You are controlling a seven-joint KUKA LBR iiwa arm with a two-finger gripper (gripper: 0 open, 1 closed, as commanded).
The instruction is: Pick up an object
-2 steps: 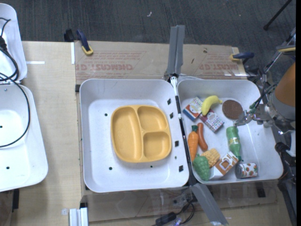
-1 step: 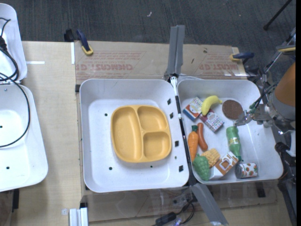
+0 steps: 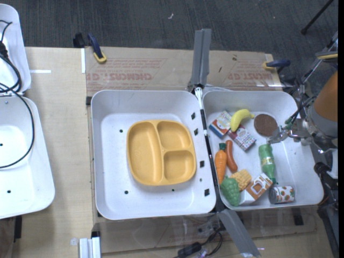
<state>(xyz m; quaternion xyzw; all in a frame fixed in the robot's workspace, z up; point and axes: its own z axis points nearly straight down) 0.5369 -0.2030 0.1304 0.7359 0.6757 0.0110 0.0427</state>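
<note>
- Two white bins side by side; left bin (image 3: 107, 144) with a yellow tray (image 3: 160, 152), three compartments, nothing in them.
- Right bin (image 3: 301, 144) crowded with toy food: banana (image 3: 240, 117), brown disc (image 3: 265, 124), two small cartons (image 3: 221, 126) (image 3: 245, 140), sausage (image 3: 231, 156), carrot (image 3: 220, 165), corn (image 3: 241, 178), green leafy piece (image 3: 230, 192), green bottle (image 3: 266, 160), orange box (image 3: 259, 187), can (image 3: 282, 194).
- Arm (image 3: 325, 104) in at the right edge, over the right bin's far side.
- Gripper (image 3: 280, 135) low, near the brown disc and just above the bottle's top; nothing seen between its tips.
- Open or closed: cannot tell, too small and blurred.
- Step judged: approach, pick not yet made; every item resting on the bin floor.
- Likeliest targets: disc or bottle, both just beside the gripper.
- Next move calls for: centring over one item, clear of neighbours, then descent and a firm close.
- Risk: flat disc hard to pinch; bottle round, prone to rolling.
</note>
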